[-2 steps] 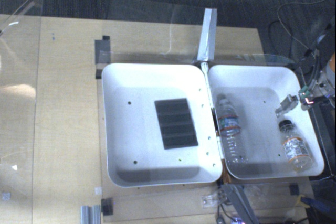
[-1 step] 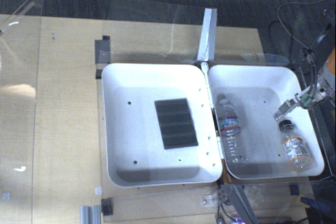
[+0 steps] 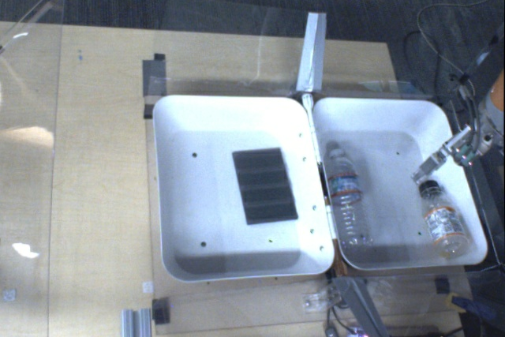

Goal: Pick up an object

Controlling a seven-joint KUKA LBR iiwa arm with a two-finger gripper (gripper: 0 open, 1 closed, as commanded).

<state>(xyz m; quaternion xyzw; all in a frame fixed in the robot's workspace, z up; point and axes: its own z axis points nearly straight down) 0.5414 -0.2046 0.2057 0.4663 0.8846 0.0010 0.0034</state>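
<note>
Two clear plastic water bottles lie in the right bin (image 3: 379,118). One bottle (image 3: 346,196) rests along the bin's left wall, cap toward the back. The other bottle (image 3: 440,219), with a black cap and an orange label, lies at the front right corner. My gripper (image 3: 424,170) reaches in from the right at a slant, and its tip hangs just above and behind that bottle's black cap. Nothing shows in its grasp. A flat black ridged block (image 3: 264,185) lies in the middle of the left bin (image 3: 181,130).
A grey upright post (image 3: 312,51) stands behind the seam between the bins. Cables (image 3: 442,20) run along the dark floor at the back right. The wooden bench (image 3: 79,170) stretches to the left, with a clear plastic sheet over it.
</note>
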